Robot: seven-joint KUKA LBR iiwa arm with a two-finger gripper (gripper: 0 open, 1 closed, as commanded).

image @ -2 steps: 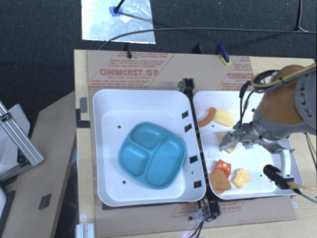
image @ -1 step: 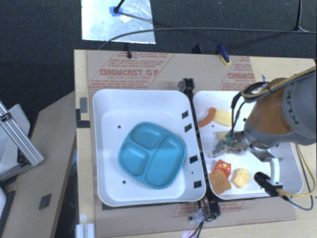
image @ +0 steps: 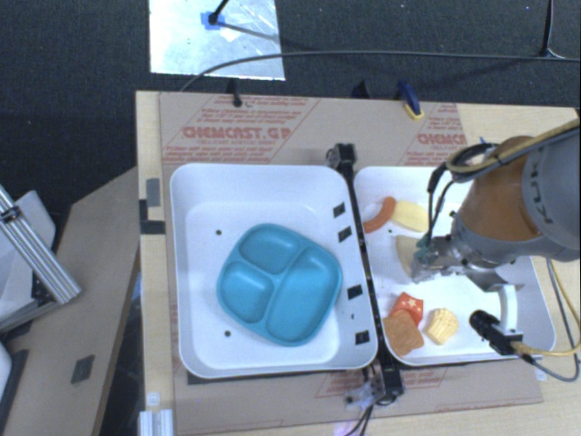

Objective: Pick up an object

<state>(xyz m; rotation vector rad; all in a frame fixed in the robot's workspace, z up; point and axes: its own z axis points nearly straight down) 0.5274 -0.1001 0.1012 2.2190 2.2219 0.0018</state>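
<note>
Gripper [image: 427, 263] low in right white bin [image: 536, 321], tip down beside pale cream wedge-shaped piece [image: 406, 252]; opening impossible to judge from above. Likely poised there for a grasp, nothing visibly held. 5 small food toys nearby: orange sausage-like piece [image: 379, 213], pale yellow chunk [image: 410, 215], red block [image: 408, 305], brown toast-like slice [image: 404, 332], ridged yellow piece [image: 441, 325]. Left white bin [image: 195, 207] holding turquoise 3-compartment plastic plate [image: 279, 282], well apart.

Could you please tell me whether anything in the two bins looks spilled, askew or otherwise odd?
Nothing stands out. The blue divided plate lies flat in the left bin, turned somewhat off-square. The toy food pieces lie loose in the right bin.
</note>
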